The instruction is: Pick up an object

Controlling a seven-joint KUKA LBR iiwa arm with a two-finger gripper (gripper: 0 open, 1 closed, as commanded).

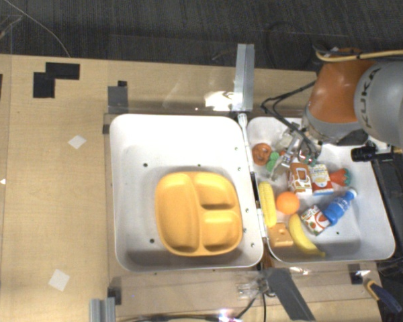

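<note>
The right bin [373, 240] holds a heap of toy foods. Among them are a brown-red round fruit [260, 153], a green piece [274, 159], two red-and-white cartons [300, 178], an orange [287, 202], a yellow corn cob [266, 204], a banana [304, 235], a blue bottle [338, 206] and a red-and-white can [313, 220]. My gripper [292, 149] hangs low over the bin's far left part. It sits just above the cartons and to the right of the round fruit. Nothing is visibly lifted off the heap.
The left bin [134, 146] carries a yellow divided plate [198, 213]. A metal post [244, 72] stands at the far end of the wall between the bins. An orange wedge [279, 235] lies by the banana. The arm's orange band [336, 92] looms over the right bin's far edge.
</note>
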